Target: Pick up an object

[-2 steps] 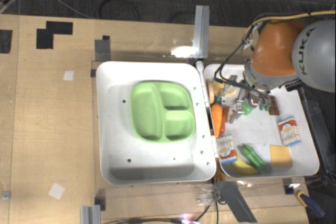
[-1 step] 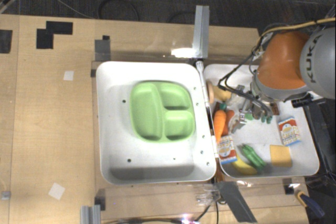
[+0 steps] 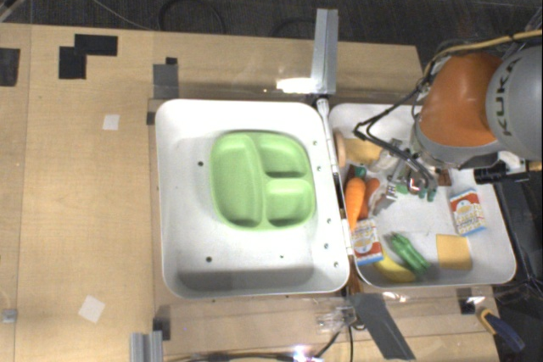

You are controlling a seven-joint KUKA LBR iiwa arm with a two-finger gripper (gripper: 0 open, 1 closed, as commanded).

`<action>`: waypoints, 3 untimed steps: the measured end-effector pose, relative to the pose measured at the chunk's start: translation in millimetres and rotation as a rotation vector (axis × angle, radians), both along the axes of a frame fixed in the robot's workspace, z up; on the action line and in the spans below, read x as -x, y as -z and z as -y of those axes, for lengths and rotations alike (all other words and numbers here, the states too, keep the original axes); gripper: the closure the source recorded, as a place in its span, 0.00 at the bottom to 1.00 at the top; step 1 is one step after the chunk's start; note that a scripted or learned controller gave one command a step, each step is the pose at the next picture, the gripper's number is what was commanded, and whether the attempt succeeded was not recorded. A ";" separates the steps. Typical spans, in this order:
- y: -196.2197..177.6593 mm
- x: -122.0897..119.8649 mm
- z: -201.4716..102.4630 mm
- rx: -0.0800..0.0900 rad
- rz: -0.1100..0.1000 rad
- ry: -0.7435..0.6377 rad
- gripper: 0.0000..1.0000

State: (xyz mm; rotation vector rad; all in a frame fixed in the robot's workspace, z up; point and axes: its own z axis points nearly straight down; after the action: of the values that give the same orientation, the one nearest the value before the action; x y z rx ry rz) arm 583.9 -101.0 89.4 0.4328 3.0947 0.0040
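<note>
Below, the gripper point(image 3: 392, 189), jaw state impossible to tell, hovers beside a carrot point(image 3: 355, 201): probably light, rigid, smooth; grip mid-length.

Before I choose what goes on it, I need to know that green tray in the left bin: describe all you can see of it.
The green tray is a pale green divided plate, plastic-looking, rounded at the corners. It has three compartments: one long one on the view's left and two smaller ones stacked on the right. It lies flat, face up, about midway in the left bin, resting on the white floor. Nothing lies in it.
</note>
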 end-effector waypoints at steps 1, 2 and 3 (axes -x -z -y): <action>-0.4 37.4 46.8 0.000 0.000 0.147 0.00; -26.4 -24.4 106.4 0.002 -0.006 0.114 0.00; 2.0 -17.8 103.0 -0.002 -0.006 0.211 0.00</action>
State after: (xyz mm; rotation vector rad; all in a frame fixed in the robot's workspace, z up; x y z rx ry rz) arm 601.7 -204.0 87.4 0.7578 3.0376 0.0030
